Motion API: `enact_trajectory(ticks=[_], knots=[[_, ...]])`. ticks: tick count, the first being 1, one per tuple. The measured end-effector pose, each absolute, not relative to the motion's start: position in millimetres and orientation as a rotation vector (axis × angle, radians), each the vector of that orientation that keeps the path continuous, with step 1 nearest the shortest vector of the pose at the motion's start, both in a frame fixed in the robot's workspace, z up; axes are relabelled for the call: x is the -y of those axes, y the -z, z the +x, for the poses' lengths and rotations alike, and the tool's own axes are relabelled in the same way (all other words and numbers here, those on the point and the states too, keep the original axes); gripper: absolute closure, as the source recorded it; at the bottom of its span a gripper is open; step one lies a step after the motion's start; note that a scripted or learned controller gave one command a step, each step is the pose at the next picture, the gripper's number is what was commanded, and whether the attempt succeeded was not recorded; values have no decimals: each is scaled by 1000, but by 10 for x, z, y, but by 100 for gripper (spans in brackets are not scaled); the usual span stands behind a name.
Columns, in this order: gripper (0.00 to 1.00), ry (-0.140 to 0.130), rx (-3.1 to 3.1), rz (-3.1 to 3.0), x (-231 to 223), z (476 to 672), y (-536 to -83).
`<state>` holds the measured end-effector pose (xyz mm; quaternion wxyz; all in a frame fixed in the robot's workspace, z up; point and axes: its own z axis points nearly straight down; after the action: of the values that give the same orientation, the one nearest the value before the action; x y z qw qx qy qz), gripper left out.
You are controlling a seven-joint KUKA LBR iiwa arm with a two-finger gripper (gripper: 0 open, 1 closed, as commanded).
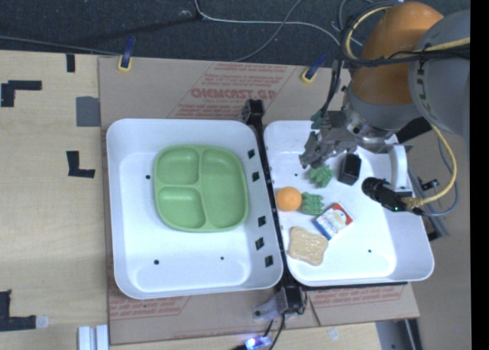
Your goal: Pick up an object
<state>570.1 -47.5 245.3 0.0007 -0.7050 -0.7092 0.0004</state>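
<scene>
My gripper [315, 153] hangs over the back part of the right bin [397, 260], close to its left wall. Just in front of it lies a small green leafy piece [322, 176]. An orange ball [289, 199] sits nearer the divider, touching a second green piece [311, 204]. A blue, white and red packet [333, 221] and a slice of toast [307, 246] lie further to the front. The gripper is above the bin floor, and I see nothing held in it.
The left bin [126, 264] holds a green divided plate [202, 187]. A small black block [349, 168] sits right of the gripper. The arm and its cables cover the right bin's back right corner.
</scene>
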Motion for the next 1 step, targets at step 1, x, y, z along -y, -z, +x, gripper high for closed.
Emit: enact_trajectory(ticks=[1], knots=[[100, -3, 2226, -2214, -61, 5638, -2307]])
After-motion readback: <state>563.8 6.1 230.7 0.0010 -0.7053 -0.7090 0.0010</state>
